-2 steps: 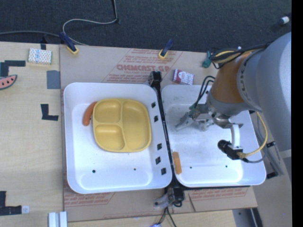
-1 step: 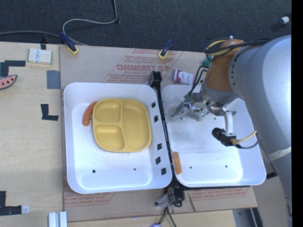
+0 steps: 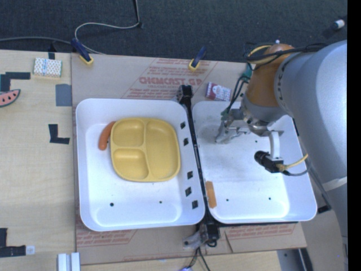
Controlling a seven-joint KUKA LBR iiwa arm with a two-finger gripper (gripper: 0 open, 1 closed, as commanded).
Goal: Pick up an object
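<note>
Currently gripper (image 3: 224,135) hangs over right bin (image 3: 248,205) near its far left corner; finger spread cannot be told. Small orange object (image 3: 210,194) lies at that bin's left edge. Left bin (image 3: 135,213) carries yellow tray (image 3: 145,149) touching orange sausage (image 3: 104,136); bench (image 3: 34,168) is pale wood.

You see dark grey carpet (image 3: 169,10) along the far side, with a thin pale cable (image 3: 107,26) looping across it. Nearer lies a light wooden bench top (image 3: 34,168), marked with black tape pieces (image 3: 56,134). A brown cardboard sheet (image 3: 158,81) with red print covers its middle, held at the far edge by two yellow-and-blue clamps (image 3: 82,51). The light is even and soft.
</note>
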